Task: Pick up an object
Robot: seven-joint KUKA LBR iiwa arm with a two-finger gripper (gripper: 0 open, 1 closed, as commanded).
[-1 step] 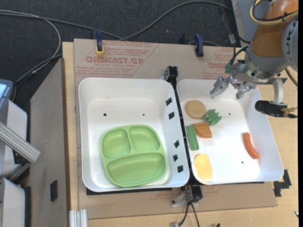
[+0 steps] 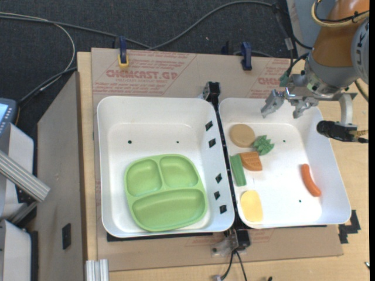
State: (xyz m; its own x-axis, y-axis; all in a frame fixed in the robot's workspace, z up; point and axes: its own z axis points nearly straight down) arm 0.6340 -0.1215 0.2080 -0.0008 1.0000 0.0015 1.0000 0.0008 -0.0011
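Pincer [image 2: 288,103], fingers spread and holding nothing, poised over the far rim of the right bin [image 2: 328,174]. Candidate objects lie nearer the viewer beneath it: tan disc [image 2: 241,135], green leaf [image 2: 263,144], and, farther off, orange sausage [image 2: 310,180], loosely scattered for easy grasping.

Green divided tray [image 2: 166,192] in the left bin [image 2: 111,157]; clamps [image 2: 123,51] on cardboard [image 2: 176,75].

The two white bins [image 2: 111,174] look like smooth plastic with a light gloss. The green divided plate [image 2: 166,192] is plastic too, with a soft shine. Under them lies a matt brown cardboard sheet [image 2: 176,69]. The gripper [image 2: 288,103] seems bare grey metal, and the arm's orange band [image 2: 347,10] is glossy.
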